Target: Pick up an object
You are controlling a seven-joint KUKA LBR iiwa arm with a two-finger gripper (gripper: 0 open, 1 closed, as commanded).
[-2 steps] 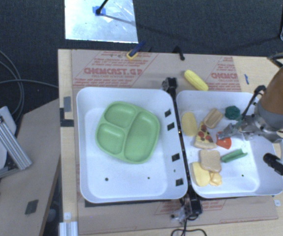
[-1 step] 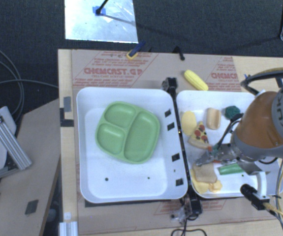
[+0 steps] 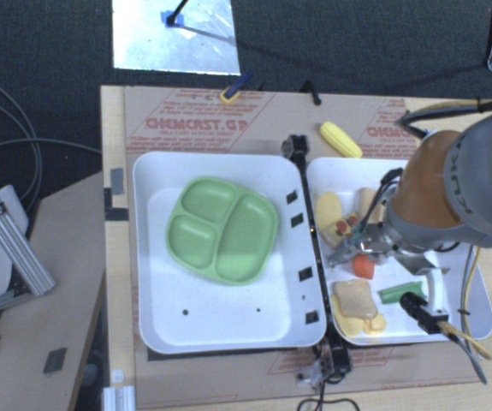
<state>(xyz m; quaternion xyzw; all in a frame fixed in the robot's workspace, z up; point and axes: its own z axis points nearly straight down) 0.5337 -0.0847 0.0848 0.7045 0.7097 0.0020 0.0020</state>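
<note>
Arm (image 3: pixel 451 187) is in over the right bin (image 3: pixel 485 311). Gripper (image 3: pixel 354 248) sits low at the bin's 9 o'clock side, just above a small red piece (image 3: pixel 363 267). Can't tell the grip state. Toast slice (image 3: pixel 354 299) at 6 o'clock of it. Green plate (image 3: pixel 222 229) is in the left bin (image 3: pixel 164 315).

**Legible markings: bench sheet**

One item recorded. A brown protective sheet (image 3: pixel 228 118) under both bins carried red printed lettering, "CHEMCAST GP", upside down to the camera, well beyond and to the left of the gripper (image 3: pixel 352 248). A second red imprint of the same kind lay on that sheet beyond the gripper, partly covered and unreadable. No other readable text, numbers or signs appeared.
</note>
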